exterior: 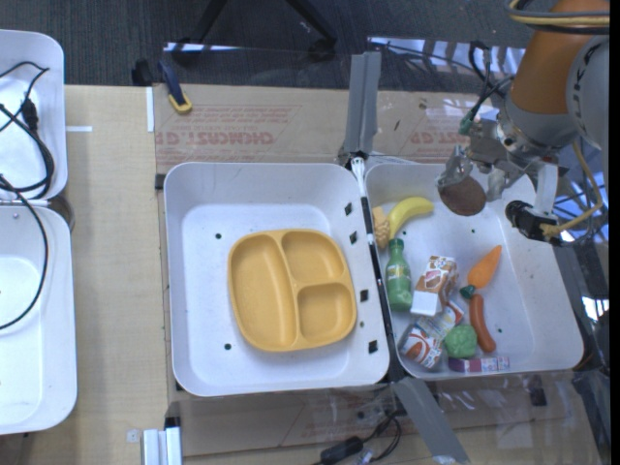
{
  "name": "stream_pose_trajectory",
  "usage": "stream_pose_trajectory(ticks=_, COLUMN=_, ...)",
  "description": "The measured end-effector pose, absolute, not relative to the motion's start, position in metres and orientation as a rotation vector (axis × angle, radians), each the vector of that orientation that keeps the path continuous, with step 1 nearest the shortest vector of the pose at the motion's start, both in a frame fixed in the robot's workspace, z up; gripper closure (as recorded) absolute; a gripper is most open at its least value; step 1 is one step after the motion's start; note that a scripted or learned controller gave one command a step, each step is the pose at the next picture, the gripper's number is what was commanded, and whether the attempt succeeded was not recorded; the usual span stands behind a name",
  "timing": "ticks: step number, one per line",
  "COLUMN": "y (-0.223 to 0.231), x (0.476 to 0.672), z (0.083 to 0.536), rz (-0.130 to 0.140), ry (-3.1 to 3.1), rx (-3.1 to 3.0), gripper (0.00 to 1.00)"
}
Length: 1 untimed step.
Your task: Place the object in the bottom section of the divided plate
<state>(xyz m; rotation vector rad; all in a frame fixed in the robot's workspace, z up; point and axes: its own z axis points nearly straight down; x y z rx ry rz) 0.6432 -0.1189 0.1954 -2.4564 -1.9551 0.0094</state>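
Yellow three-section plastic plate (pixel 291 289) lies well left of the hand (pixel 472 177). A round brown object (pixel 462 197) hangs under it; grip unclear.

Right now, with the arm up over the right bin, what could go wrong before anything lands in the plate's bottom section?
1. The gripper hangs over the right bin with a brown round thing at its tip; the grasp isn't clear, so it could drop.
2. The toys are packed close: green bottle, carrot, banana. A pick may nudge neighbours.
3. The yellow divided plate has low ridges; a release could land in the wrong section.
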Motion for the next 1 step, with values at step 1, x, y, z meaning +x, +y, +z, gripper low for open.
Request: stream_pose_trajectory(ticks=1, y=-0.0588, x=0.4773, z=0.1885, rz=0.008, ry=-2.190, rx=-2.245, gripper=1.00)
